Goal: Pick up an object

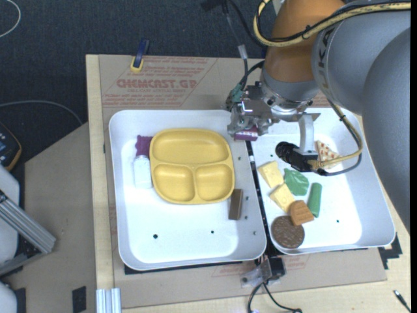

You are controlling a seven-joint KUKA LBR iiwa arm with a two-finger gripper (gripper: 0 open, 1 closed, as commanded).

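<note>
So the grey arm with the orange band (303, 18) comes in from the right and hangs over the divider between the two shallow white plastic bins (124, 194). Left bin is mostly taken up by a big yellow three-compartment plastic tray (192, 165), with a white bottle with a purple cap (141, 162) tucked against its left edge and a brown stick-like bar (236, 204) just off its lower right corner. The right bin has the small stuff all clumped near the divider: yellow cheese-looking wedges (270, 173), green bits (296, 182), a brown round cookie-ish disc (287, 231), a pizza slice toy (326, 152). The gripper (246, 130) sits low at the top of the divider with a small purple piece (245, 135) right at its tips. It looks pinched there, but honestly I can't tell if the fingers are spread or closed on it.
</note>
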